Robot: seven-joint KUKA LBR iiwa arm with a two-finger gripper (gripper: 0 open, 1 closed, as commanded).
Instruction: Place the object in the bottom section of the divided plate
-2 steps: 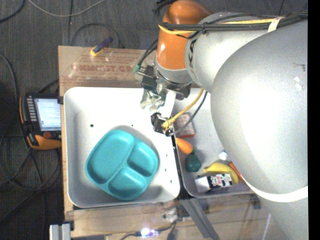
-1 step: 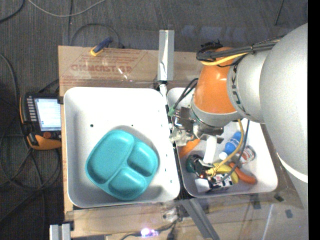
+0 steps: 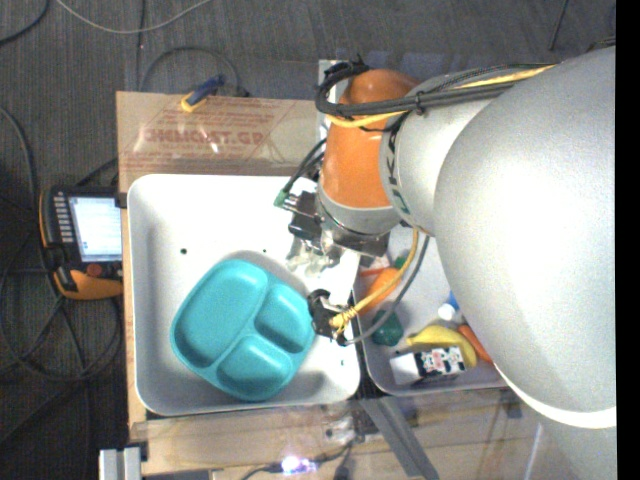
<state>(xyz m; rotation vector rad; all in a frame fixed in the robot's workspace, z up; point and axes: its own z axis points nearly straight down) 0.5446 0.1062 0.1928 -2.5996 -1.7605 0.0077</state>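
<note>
Camera view shows my tool [image 3: 318,258] over the left bin [image 3: 150,268], just beside the teal divided plate [image 3: 243,330]. All three plate sections look bare, so placing is not done. I cannot tell the tool's state or which object is meant.

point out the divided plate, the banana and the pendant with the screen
divided plate [image 3: 243,326], camera view, ridge where its sections meet
banana [image 3: 443,337], camera view, middle of its yellow body
pendant [image 3: 84,236], camera view, on its lit screen
</note>
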